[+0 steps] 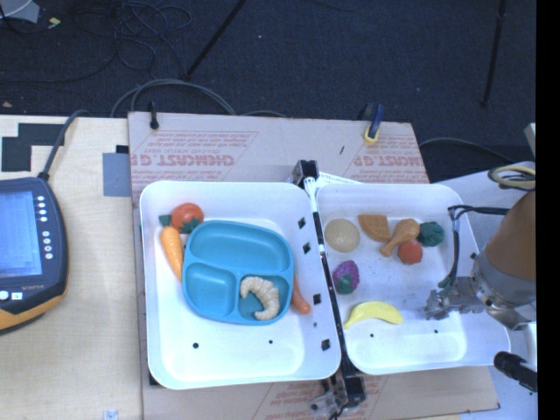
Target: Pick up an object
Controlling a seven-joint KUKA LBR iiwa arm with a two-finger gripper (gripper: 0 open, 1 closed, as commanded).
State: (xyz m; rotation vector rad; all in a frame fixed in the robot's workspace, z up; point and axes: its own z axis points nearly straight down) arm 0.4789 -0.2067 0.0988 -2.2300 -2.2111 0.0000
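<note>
Objects sit in both white bins; none is lifted. Left bin: tomato and carrot crowd the upper-left corner, touching the blue divided tray. Shrimp lies in the tray's lower-right compartment. A small orange piece is wedged between tray and the bin's right wall. Front strip of this bin is bare. Right bin: beige ball, purple grapes and banana near the left wall; orange wedge, drumstick, red ball and green piece cluster along the back, drumstick touching red ball. Front half past the banana is open floor. Gripper sits low over the right bin's right side, near the wall, right of the banana and apart from it; nothing seen between its fingers, opening too small to judge.
</note>
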